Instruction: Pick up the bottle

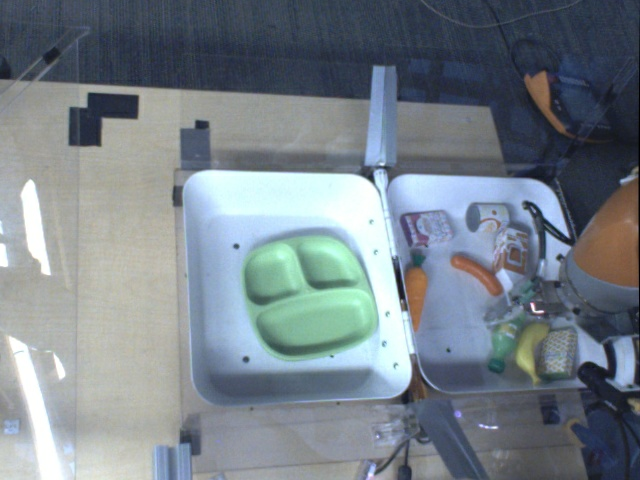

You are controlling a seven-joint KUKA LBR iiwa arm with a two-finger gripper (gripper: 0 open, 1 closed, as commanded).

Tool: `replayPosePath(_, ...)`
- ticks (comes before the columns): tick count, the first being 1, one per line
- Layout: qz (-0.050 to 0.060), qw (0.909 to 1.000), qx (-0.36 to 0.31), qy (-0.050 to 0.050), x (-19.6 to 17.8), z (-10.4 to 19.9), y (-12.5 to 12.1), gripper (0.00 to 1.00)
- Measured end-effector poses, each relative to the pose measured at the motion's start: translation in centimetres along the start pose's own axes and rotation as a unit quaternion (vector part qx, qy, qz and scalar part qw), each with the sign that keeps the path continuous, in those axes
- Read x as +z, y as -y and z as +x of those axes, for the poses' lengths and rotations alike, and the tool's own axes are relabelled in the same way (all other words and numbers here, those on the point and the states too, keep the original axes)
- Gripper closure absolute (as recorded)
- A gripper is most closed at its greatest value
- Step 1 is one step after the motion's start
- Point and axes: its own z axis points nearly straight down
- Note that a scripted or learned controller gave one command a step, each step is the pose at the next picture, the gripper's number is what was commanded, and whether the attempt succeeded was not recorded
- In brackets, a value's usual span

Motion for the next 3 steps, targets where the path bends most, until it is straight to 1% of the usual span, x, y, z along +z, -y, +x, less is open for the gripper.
replayPosePath(1,-0.003,1.0000,0.000,0.000,-1.2,0.1,-0.3,1.00)
replayPosePath(2,0.000,0.9998,-0.022,-0.001,0.0,-1.4,0.0,1.00)
replayPosePath(3,0.003,0.9954,-0.096,-0.001,-12.5,3.1,-2.1,1.00)
